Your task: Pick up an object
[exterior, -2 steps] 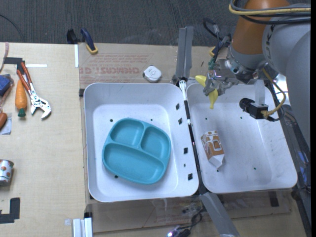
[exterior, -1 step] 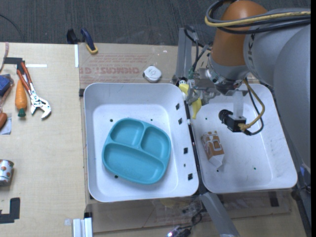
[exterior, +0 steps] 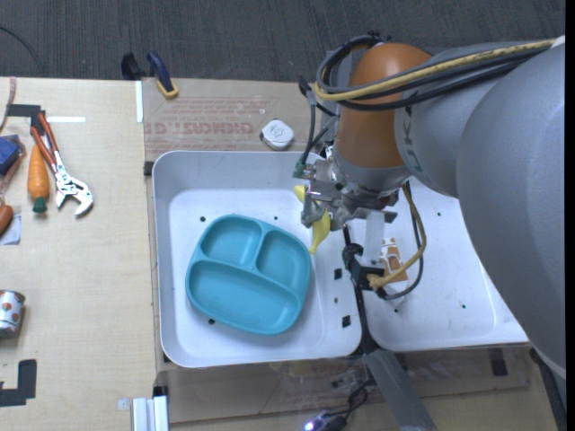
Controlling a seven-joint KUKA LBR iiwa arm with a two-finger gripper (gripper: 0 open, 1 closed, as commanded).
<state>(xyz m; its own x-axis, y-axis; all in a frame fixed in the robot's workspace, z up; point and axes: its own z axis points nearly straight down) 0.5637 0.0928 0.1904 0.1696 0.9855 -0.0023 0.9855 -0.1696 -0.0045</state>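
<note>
My bench (exterior: pixel 81 268) spans the frame. Two white bins (exterior: pixel 175 259) sit on it at centre and right. At far left I see a wrench (exterior: pixel 63 182), orange-handled tool (exterior: pixel 37 176) and metal cylinder (exterior: pixel 9 312); a tape roll (exterior: pixel 278 134) lies upper centre.

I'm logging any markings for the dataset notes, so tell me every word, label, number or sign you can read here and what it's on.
Cardboard sheet behind the left bin: red printed lettering, upside down or mirrored from this view, too blurred to read.
Round white tag on the cardboard: a mark on it, too small to read.
Blue tray: no text seen.
</note>
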